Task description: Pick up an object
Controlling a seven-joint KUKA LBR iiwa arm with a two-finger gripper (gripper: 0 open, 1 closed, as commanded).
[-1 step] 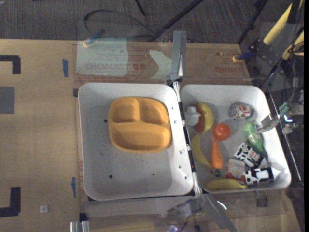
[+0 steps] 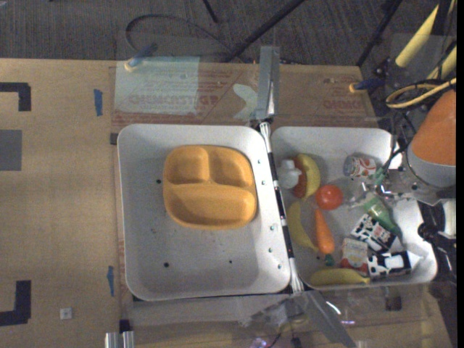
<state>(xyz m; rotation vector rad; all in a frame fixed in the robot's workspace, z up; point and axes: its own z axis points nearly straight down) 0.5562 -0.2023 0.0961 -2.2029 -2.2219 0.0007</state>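
Observation:
The right bin (image 2: 330, 138) holds several objects: a red tomato (image 2: 330, 196), an orange carrot (image 2: 323, 231), a yellow banana (image 2: 310, 173) at the back, a second banana (image 2: 298, 227) along the left wall and a third (image 2: 338, 275) at the front. A tin can (image 2: 359, 166) lies at the back, and a green bottle (image 2: 380, 213) lies near two cow-patterned cartons (image 2: 369, 230) (image 2: 388, 264). My gripper (image 2: 376, 190) hangs low over the bin's right half, between the can and the green bottle, on the arm (image 2: 433, 142) that reaches in from the right. I see nothing held in it.
The left bin (image 2: 138, 216) bears an orange divided plate (image 2: 210, 185) in its back half. A metal divider (image 2: 277, 194) separates the bins. A white bottle-like toy (image 2: 290, 173) and a small box (image 2: 354, 251) also lie in the right bin. Cables and stands crowd the far right.

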